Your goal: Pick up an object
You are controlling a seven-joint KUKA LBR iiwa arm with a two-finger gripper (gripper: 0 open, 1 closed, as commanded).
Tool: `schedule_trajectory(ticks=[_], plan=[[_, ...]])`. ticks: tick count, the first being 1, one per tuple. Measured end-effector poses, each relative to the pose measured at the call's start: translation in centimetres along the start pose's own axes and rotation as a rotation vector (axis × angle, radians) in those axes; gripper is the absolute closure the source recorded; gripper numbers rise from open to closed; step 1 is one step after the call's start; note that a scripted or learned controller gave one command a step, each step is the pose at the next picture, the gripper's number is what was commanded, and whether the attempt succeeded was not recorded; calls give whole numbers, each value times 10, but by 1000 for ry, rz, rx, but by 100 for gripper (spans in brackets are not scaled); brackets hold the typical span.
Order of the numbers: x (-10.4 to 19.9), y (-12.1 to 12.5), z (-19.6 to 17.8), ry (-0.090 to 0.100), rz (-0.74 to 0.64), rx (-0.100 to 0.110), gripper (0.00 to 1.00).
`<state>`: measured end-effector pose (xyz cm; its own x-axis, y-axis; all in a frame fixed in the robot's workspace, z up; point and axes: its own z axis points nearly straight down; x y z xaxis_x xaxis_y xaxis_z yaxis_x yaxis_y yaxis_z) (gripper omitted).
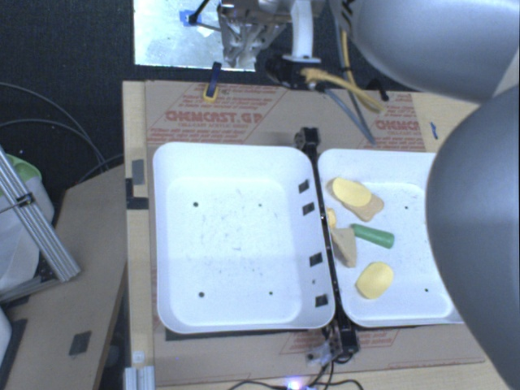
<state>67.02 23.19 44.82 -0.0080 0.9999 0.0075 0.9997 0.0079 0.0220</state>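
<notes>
The right bin holds several small objects. A yellow oval piece rests on a tan slab near the bin's back left. A green cylinder lies in the middle, with a tan wedge just left of it. A round yellow piece sits nearer the front. My gripper hangs high over the back of the bench, beyond the left bin and far from every object. Nothing is visibly held in it.
The grey arm fills the upper right and covers the right bin's right side. Cables trail across the cardboard behind the bins. A black divider with clips runs between the bins. A shiny metal sheet lies at the back left.
</notes>
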Motion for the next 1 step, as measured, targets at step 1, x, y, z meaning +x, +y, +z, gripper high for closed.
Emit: schedule_trajectory(ticks=[1], plan=[[1,-6,137,-10,7,33,100]])
